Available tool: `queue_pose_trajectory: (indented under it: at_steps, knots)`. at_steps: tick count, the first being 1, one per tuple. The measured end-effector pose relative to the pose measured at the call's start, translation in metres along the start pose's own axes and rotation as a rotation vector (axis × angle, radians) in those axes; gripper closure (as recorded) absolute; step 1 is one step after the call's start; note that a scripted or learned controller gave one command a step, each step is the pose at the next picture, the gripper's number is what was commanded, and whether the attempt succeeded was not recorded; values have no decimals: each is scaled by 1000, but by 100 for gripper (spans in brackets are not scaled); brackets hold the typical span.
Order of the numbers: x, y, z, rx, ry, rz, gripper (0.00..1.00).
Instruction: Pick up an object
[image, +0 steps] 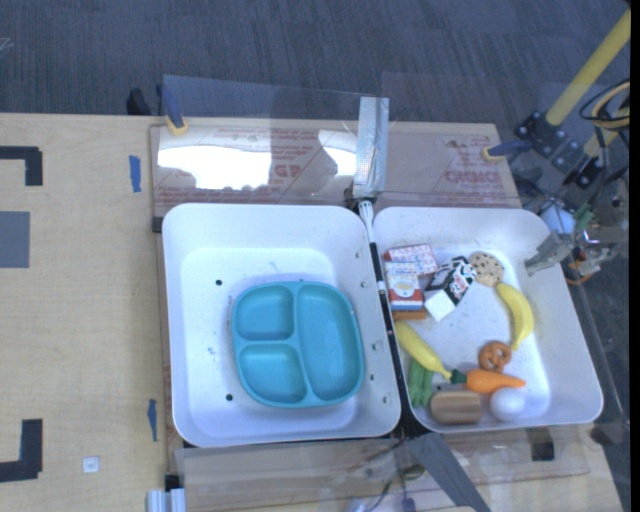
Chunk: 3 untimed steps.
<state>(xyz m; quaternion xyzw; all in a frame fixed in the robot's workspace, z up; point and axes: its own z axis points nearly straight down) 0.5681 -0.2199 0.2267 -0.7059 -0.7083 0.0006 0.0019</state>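
Looking down on the counter (80, 300), we see two shallow white bins side by side. The left bin (190, 250) holds a teal divided plate (297, 343) with three compartments, lying flat near the bin's middle.

The right bin (575, 350) holds the loose objects. Near its upper left we note a small red-and-white carton (408, 272), with a black-and-white carton (450, 285) just beside it on the right, tilted. A round cookie (486, 265) lies above these, toward the far wall. A yellow banana (517, 312) curves down the right-centre of the bin; a second banana (420, 347) lies along the left side. Below it sits a green vegetable (420, 383). Along the near wall we record a brown bread roll (456, 406), a white egg (508, 403), an orange carrot (492, 381) and a small pretzel-like piece (494, 354), all close together.

The gripper (572, 250) sits at the right bin's upper right edge, over the rim, partly lost against cables and dark hardware. We cannot tell how its fingers stand. Nothing shows between them. The closest objects, the cookie and the upper end of the right banana, lie to its left, apart from it; the remaining objects lie further down and left in the bin.
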Motion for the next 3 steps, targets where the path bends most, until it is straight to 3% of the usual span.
queue_pose_trajectory:
  at_steps: [1,2,3]
  knots:
    - [15,14,130,-6,5,-50,0]
    - [13,14,123,-4,2,-51,100]
    - [113,32,15,-10,1,60,100]
